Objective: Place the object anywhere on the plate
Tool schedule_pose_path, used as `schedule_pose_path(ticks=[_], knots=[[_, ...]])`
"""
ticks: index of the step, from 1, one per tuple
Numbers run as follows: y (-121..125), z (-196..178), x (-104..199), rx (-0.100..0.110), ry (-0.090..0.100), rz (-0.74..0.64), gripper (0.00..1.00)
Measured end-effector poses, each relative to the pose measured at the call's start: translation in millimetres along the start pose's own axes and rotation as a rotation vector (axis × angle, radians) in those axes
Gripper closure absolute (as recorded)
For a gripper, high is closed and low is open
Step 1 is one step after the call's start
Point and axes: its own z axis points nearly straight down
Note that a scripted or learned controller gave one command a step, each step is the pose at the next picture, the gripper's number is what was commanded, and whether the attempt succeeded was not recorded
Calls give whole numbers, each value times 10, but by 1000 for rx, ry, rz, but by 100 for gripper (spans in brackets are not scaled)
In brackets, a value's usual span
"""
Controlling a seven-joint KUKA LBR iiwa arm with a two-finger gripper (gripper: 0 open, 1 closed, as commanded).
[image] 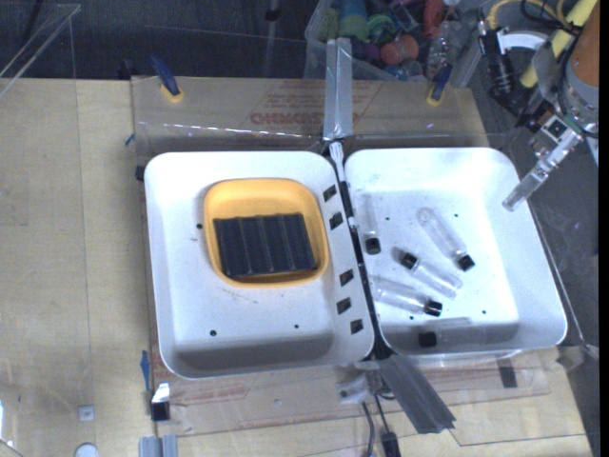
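Note:
A yellow square plate (217,201) with rounded corners sits in the left bin (171,284). A dark ribbed rectangular object (265,244) lies flat on the plate and covers most of its floor. My gripper (515,197) hangs at the far right edge of the right bin (495,327), slanting down to the left from the arm's wrist (574,112). It is well away from the plate and nothing shows in it.
Several clear vials with black caps lie in the right bin, among them one (445,239) near the middle and one (407,300) toward the front. A metal divider (344,255) runs between the bins. A box of colourful toys (395,17) stands behind.

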Motion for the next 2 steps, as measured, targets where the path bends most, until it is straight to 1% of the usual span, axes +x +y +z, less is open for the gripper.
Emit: schedule_pose_path(ticks=[1, 2], knots=[[2, -98, 15, -1, 2, -100, 0], [7, -202, 21, 0, 2, -291, 0]])
